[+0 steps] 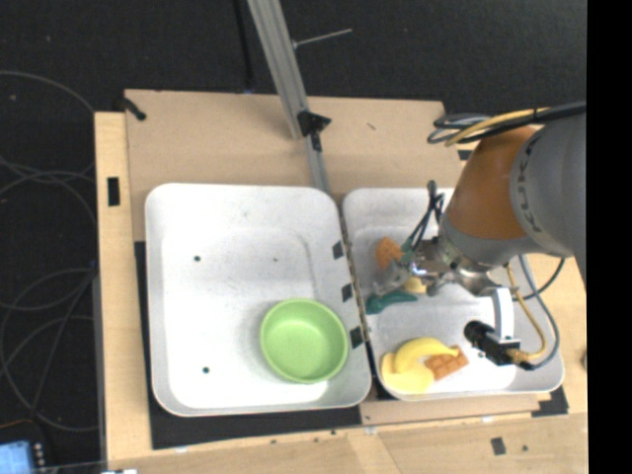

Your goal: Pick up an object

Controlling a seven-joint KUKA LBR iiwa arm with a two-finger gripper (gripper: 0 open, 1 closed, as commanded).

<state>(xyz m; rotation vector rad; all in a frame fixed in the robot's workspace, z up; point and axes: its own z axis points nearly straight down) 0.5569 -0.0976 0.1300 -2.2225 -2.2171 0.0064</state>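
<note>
While the left bin (197, 235) keeps a green bowl (304, 340) near its front right corner, the right bin (370, 210) holds an orange piece (388, 252), teal object (387, 300) and yellow toy (415, 359); the gripper (420, 270) hangs beside the teal object, likely its target, its opening impossible to tell.

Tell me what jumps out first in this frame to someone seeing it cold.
The green bowl in the left bin, near its front right corner. Then the grey arm with its orange band, reaching from the right over the right bin, its hand low by a teal item. A yellow toy lies at that bin's front.
</note>
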